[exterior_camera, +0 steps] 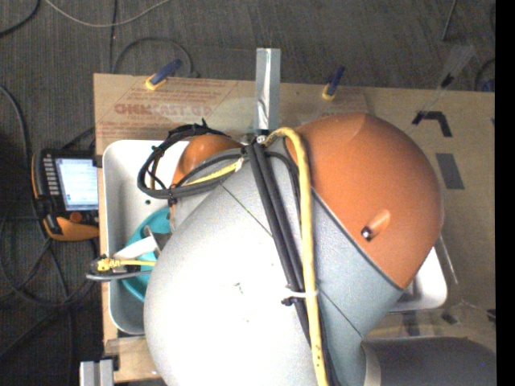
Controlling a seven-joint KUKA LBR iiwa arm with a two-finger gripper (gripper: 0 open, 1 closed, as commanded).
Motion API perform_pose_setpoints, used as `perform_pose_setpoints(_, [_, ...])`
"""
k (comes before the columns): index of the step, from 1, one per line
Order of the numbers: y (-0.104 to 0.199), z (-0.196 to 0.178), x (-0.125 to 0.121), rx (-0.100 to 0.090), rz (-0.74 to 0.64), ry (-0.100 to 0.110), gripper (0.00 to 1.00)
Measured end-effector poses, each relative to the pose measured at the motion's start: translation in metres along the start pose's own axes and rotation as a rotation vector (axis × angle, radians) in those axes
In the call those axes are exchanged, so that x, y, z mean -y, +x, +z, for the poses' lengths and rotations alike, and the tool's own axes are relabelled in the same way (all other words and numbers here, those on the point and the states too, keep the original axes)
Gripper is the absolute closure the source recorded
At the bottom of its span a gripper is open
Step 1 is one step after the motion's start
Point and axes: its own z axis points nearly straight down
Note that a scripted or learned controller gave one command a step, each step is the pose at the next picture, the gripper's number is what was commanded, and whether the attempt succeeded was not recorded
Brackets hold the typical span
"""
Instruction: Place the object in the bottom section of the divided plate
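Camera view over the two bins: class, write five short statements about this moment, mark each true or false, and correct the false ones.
1. The arm covers most of both bins. True.
2. The arm's upper part is green. False: it is orange, above a grey body.
3. A teal plate shows partly in the left bin, at the arm's edge. True.
4. A handheld device with a lit screen lies inside the right bin. False: it sits outside the bench, left of the left bin.
5. Black and yellow cables run along the arm. True.
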Motion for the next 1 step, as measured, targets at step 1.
perform_pose_setpoints(1, [-0.0094, -0.0935, -0.0282, 0.002, 0.093, -0.001, 0.0])
